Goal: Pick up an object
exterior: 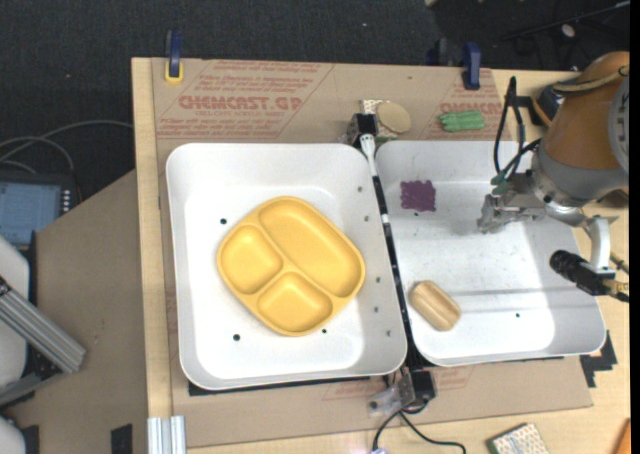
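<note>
Jaws: the gripper (497, 212) hung low over the right bin's upper right part, its dark fingers pointing toward the bin floor; whether the jaws stood apart or together could not be told, and nothing showed between them.
Bench (260, 102): a brown board printed with red lettering carried both bins side by side, held at its far edge by two clamps.
Left bin (200, 342): a shallow white tray with rounded corners, touching the right bin along its inner edge.
Right bin (520, 332): a shallow white tray, its floor speckled with small dark marks.
Arm (585, 137): it reached in from the right, with the orange band above the grey wrist, cables running down beside it.
Yellow plate (290, 264): a three-compartment dish lay flat in the middle of the left bin, turned at an angle to the bin's sides.
Tan object (435, 305): a rounded, bread-coloured piece lay in the right bin's near left corner, well apart from the gripper.
Purple object (418, 195): a small, flat, dark purple piece lay in the right bin's upper left part, between the bin's inner edge and the gripper and clear of both.
Green object (461, 122): a small green piece lay on the bench beyond the right bin.
Round tan disc (394, 118): it sat on the bench just beyond where the bins meet.
</note>
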